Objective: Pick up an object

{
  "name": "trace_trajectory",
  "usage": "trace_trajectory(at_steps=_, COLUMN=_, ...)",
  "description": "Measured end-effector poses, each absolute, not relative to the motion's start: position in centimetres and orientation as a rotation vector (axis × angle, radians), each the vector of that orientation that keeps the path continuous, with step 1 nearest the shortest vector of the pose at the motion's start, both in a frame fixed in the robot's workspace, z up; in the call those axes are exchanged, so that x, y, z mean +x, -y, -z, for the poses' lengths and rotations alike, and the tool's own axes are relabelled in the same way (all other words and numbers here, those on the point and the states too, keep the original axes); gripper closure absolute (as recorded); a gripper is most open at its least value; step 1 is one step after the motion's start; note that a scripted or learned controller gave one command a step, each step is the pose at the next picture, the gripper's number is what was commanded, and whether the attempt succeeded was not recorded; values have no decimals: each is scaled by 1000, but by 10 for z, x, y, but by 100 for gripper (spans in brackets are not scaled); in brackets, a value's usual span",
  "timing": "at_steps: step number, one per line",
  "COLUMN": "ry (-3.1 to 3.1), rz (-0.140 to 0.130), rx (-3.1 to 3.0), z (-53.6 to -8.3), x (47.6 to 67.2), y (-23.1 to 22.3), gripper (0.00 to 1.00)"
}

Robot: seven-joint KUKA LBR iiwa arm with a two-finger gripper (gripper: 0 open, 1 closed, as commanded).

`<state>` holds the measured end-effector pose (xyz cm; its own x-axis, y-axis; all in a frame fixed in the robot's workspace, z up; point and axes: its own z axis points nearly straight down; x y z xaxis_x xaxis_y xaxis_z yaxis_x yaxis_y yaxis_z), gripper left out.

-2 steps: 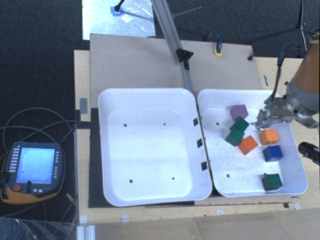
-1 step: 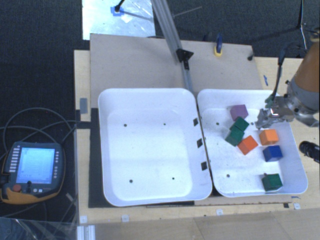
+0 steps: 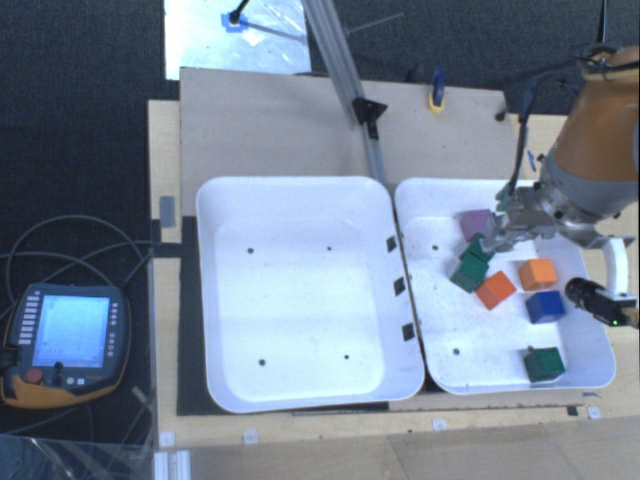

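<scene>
Far left: teach pendant [image 3: 65, 343] lying off the bench [image 3: 270, 118], cables looped round it, irrelevant to the pick. Left bin [image 3: 215, 208] has nothing in it for the jaws to go after; a slanted metal pole [image 3: 340, 53] crosses above its top right corner. All the objects are in the right bin [image 3: 440, 368]. Gripper [image 3: 493, 236] is low over the upper middle of that bin, sitting right on the cluster: dark green block [image 3: 470, 268] is just below-left of the tip and looks touching or nearly so, purple block [image 3: 475, 224] just above-left, touching or close against the jaws. Can't tell if the jaws are apart or closed, the wrist body and the blocks mask them, and I see nothing clearly between them. My read: green block is the target, lying tilted with its long axis running roughly up-right to down-left toward the tip. Obstructions: red-orange block [image 3: 495, 290] is touching or just beside the green one on its lower right, so a closing move may shove both. Further right, orange block [image 3: 538, 273] and blue block [image 3: 545, 306] are near but apart; second green block [image 3: 543, 364] sits well clear at the bottom right.
</scene>
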<state>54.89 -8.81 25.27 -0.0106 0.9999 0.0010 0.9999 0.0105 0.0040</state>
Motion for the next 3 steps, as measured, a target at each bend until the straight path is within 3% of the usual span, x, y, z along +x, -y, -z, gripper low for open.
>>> trace_trajectory(at_steps=3, ry=-2234, rz=-2, rx=2211, z=-234, x=558, y=-84, gripper=100)
